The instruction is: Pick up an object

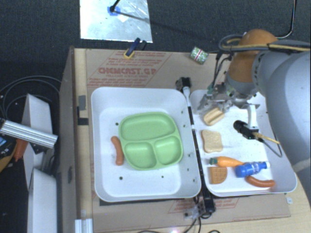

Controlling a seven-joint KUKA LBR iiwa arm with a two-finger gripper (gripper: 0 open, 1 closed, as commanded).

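Though the gripper [212, 102] grip unclear, bread roll [213, 115] beneath, in right bin [283, 182].

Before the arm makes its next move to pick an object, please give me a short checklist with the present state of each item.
1. Gripper is over the right bin: ok.
2. Bread roll lies just under the gripper: ok.
3. Roll is between the fingers: cannot tell.
4. Bread slice lies apart from the roll: ok.
5. Blue bottle and carrot are away from the gripper: ok.
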